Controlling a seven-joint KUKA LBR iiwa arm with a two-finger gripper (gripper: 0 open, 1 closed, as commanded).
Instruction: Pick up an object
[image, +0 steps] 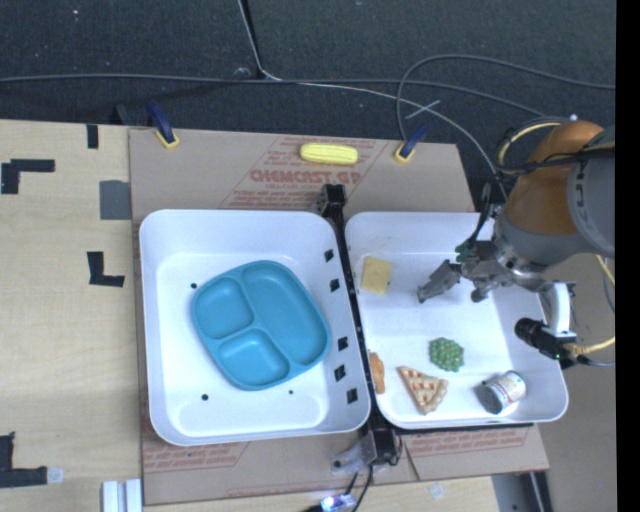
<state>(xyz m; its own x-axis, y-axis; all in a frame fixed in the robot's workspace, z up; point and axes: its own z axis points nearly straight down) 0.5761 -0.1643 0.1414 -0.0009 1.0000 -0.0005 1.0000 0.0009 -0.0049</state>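
Fingers of the pincer (455, 280) are hanging spread and released over the right bin (400, 228), with nothing showing between them. No single thing is sitting squarely under the tips, so a straight drop is risking a close on bare white floor. The yellow cheese block (376, 275) is lying just beyond the fingertips, toward the bin divider; the green broccoli piece (447, 354) is lying near the fingers on the side toward the camera, with the pizza slice (423, 388) and the silver can (501, 391) farther that way. The slice is flat, so it is likely giving the fingers little edge, and the can, lying on its side, could be rolling away under a nudge. An orange item (377, 371) is pressing against the bin wall, half hidden, and I cannot name it. The far finger is blurring into the wrist body, so its exact tip is hard to place. The blue tray (262, 322) is sitting well apart in the left bin (165, 330); a yellow corn-like piece (328, 154) is resting on the bench (60, 320) beyond both.
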